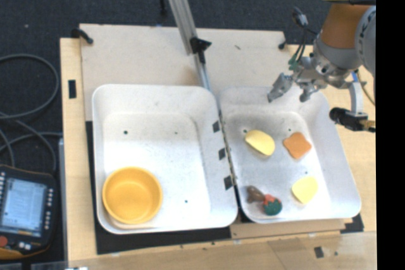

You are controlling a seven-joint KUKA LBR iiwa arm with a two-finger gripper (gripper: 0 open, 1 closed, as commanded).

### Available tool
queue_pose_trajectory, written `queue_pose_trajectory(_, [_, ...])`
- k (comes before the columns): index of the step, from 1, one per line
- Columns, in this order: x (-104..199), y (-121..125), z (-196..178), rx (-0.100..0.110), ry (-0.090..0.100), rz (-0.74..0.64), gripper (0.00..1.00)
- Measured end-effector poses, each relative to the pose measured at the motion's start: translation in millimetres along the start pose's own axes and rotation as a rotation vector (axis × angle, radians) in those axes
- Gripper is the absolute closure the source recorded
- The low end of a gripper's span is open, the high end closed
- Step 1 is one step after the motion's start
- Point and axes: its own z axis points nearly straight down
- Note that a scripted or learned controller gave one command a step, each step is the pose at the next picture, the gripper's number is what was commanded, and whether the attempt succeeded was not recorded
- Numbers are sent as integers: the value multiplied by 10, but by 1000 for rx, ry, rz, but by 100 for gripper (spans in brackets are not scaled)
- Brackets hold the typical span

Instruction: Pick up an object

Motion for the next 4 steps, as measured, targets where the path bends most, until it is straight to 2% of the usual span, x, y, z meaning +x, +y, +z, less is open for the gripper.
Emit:
queue_pose_trajectory(1, [-4,-1,-1,0,-1,0,0])
queue_pose_trajectory(3, [66,-61,1057,4,-1,2,0])
queue_pose_trajectory(4, [56,-40,904,-4,-2,1,100])
